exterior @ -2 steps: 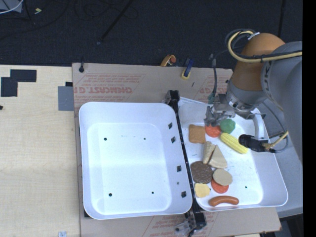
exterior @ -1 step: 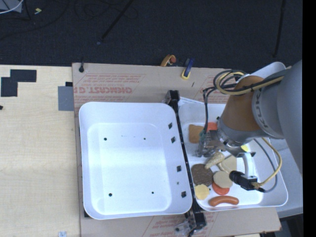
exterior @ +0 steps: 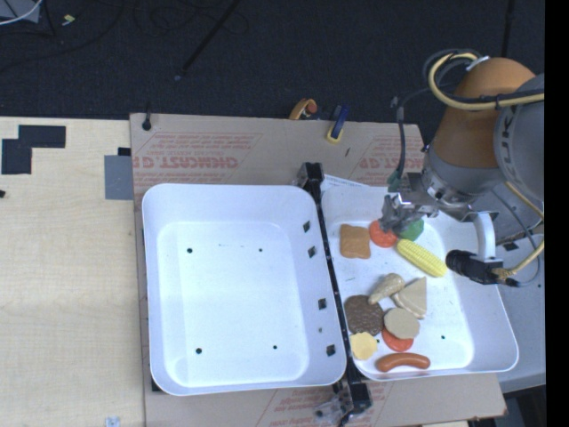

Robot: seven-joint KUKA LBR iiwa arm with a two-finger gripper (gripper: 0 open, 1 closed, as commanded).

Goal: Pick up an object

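Pincer (exterior: 397,213) positioned directly above the red-and-green toy (exterior: 391,233) in the right bin (exterior: 498,327) — finger opening cannot be determined; no grasp visible.

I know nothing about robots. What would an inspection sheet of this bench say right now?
Surface: cardboard sheet under two white bins, the left bin and the right bin.
Job's things: toy food in the right bin: corn cob, toast slice, sausage, brown patty, red-and-green piece.
Clutter: orange clip and blue-yellow clip at the cardboard's far edge.
Grippers: pincer low over the red-and-green piece; grip state unclear.
Cables: yellow cable looped on the arm.
Surroundings: dark floor with wires.
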